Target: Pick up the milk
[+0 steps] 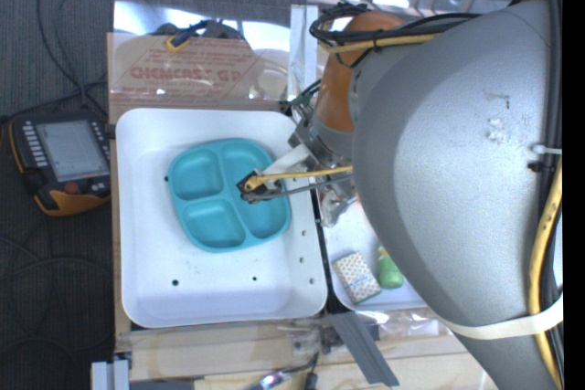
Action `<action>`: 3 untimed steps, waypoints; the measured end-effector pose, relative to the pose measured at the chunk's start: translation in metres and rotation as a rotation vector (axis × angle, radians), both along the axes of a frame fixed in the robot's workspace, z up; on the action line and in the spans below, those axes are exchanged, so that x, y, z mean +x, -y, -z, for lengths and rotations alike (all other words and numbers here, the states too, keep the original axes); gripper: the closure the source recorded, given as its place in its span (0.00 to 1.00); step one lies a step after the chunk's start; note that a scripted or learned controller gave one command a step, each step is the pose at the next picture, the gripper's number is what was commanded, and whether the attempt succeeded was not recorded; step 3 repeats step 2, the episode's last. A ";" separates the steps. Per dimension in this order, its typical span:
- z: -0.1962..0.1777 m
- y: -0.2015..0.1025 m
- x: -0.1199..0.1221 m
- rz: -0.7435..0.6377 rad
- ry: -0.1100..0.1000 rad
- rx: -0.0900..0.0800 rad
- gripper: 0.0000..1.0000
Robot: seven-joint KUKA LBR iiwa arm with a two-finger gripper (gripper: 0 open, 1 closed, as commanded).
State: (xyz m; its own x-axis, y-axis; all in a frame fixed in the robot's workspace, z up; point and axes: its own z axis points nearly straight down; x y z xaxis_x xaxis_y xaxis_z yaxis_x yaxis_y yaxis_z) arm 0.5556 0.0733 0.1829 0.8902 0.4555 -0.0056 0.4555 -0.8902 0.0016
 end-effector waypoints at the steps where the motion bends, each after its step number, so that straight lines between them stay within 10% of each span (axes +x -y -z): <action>1: -0.013 -0.010 0.012 -0.036 -0.002 0.000 0.00; 2: 0.001 0.069 -0.001 -0.175 -0.002 0.002 0.00; 3: 0.001 0.069 -0.001 -0.175 -0.002 0.002 0.00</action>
